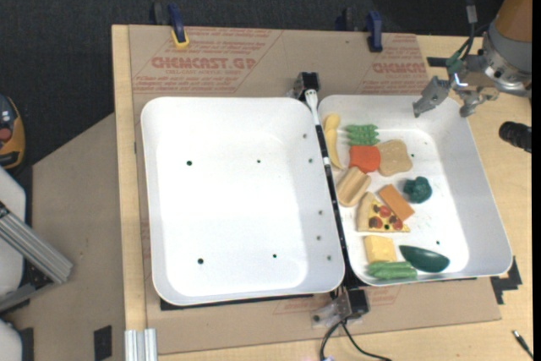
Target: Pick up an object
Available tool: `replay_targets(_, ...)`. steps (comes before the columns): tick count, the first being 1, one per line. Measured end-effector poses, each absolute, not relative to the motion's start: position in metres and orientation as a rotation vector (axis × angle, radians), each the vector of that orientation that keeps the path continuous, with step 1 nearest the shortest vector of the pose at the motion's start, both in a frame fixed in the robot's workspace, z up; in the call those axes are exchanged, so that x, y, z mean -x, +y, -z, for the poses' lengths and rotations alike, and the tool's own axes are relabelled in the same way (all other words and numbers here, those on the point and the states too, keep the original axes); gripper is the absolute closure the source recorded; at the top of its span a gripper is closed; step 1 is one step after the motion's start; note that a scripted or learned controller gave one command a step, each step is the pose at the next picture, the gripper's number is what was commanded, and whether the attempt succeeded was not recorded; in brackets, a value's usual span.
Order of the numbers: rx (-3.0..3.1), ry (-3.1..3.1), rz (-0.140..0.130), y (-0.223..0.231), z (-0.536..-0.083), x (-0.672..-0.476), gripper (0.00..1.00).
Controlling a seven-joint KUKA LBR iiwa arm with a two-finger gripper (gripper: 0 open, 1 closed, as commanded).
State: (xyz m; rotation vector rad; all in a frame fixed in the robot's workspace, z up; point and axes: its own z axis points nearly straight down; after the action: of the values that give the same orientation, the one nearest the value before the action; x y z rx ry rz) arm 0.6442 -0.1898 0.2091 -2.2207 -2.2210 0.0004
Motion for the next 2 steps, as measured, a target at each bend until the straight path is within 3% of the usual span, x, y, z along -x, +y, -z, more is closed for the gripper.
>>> replay_targets(1,2.222,-2.225,0.002,-0.19,-0.22,-0.645,1.0)
replay_targets(2,2.229,-2.233,0.008,-0.214,-0.317,-0.669,1.0)
